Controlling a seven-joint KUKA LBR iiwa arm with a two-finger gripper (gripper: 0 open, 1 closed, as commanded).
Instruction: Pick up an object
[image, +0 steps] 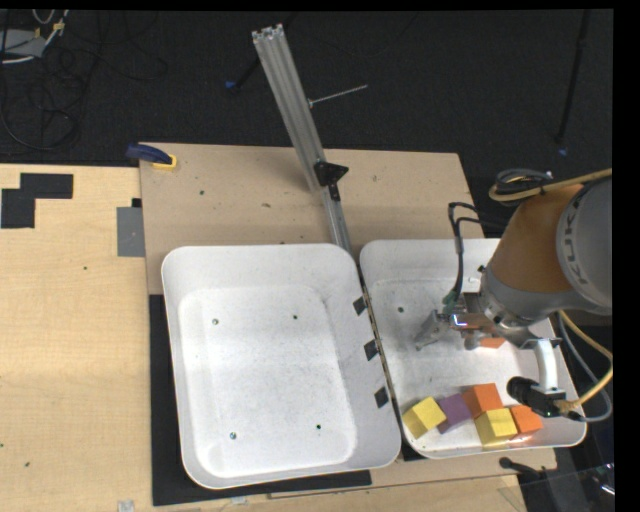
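**Right bin: blocks at near edge, gripper above bin middle**

- Gripper (452, 325): over middle of right bin (400, 270), well short of blocks; finger state impossible to tell, nothing visibly held.
- Yellow block (425, 414), purple block (455, 409), orange block (486, 398), second yellow block (495, 426): clustered, touching, against near rim toward right corner. Tight packing likely to hinder a clean grasp.
- Left bin (200, 265): alongside, rims touching.

arm comes in from 3 o'clock, orange band showing, wrist bent low, gripper (447, 327) pointing toward 9 o'clock.
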